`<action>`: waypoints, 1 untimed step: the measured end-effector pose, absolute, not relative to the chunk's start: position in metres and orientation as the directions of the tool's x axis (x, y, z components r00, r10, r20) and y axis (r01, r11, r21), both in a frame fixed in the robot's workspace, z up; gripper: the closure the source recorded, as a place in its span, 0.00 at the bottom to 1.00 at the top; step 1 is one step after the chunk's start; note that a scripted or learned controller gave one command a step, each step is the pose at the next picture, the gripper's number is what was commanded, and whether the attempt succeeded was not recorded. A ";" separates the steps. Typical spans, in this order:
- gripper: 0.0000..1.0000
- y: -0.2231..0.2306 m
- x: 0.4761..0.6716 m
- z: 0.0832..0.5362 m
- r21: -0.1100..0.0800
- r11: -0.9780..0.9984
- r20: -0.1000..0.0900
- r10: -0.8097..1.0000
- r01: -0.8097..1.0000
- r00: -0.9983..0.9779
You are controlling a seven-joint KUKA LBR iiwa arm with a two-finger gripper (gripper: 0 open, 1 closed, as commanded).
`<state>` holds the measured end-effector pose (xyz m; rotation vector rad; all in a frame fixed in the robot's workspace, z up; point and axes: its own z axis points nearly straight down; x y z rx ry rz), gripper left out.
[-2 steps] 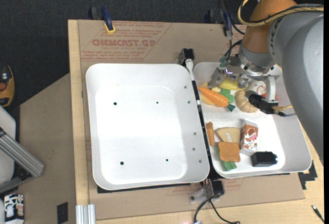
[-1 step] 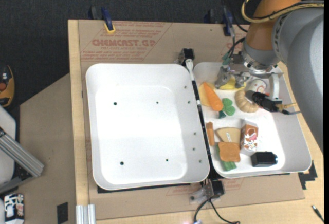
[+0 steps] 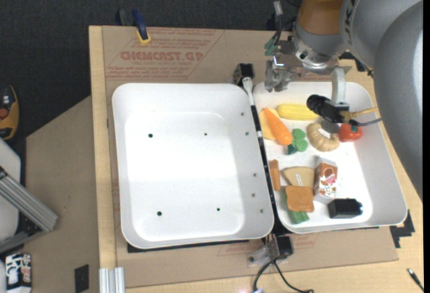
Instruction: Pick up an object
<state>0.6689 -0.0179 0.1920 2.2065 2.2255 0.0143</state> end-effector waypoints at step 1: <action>1.00 0.078 0.668 0.390 0.022 0.010 0.005 1.000 1.000 -0.010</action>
